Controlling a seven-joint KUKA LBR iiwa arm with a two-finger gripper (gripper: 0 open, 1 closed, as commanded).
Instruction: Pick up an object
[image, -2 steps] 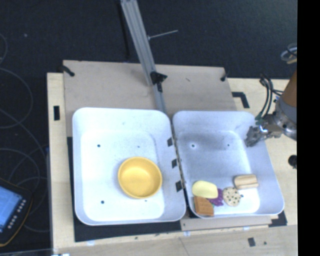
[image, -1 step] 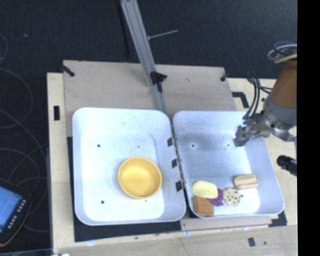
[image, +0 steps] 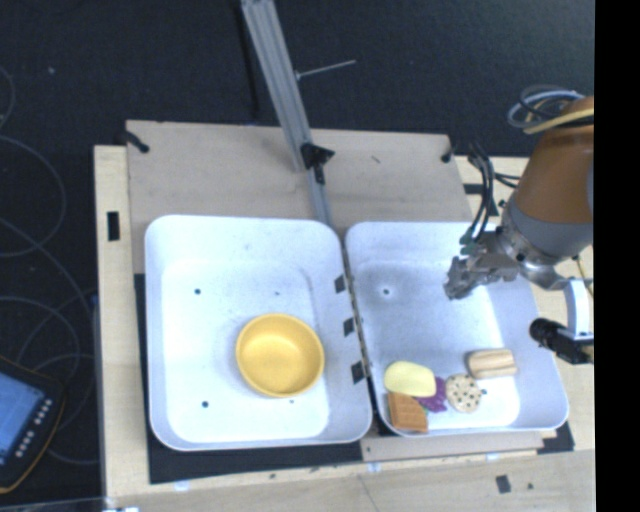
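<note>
Nearest the front edge of the counter (image: 250, 490), the right bin (image: 530, 300) holds a cluster of small things along its front wall. A brown wafer (image: 407, 411) lies in the front-left corner, touching the wall. Just behind it sits a pale yellow lemon-like piece (image: 410, 379), with a small purple thing (image: 436, 403) tucked beside it — too small to make out. To the right is a round cookie (image: 464, 393) with dark specks, and just behind the cookie a tan block (image: 490, 363) lies on its side, near the middle of the bin's front half. All of these rest on the bin floor, well apart from the tool.

In the left bin (image: 180, 300) a yellow bowl (image: 280, 354) stands upright, right of centre and toward the front.

Farther back, the tool (image: 462, 281) hangs over the rear half of the right bin, near its centre line, pointing down and to the left. I cannot tell whether it is released or clenched; nothing shows in it. The arm (image: 555, 200) comes in over the bin's right rear corner, its orange band above the grey wrist.

At the back, a grey rail (image: 285, 90) runs slantwise from the counter's rear edge down to where the two bins meet.
</note>
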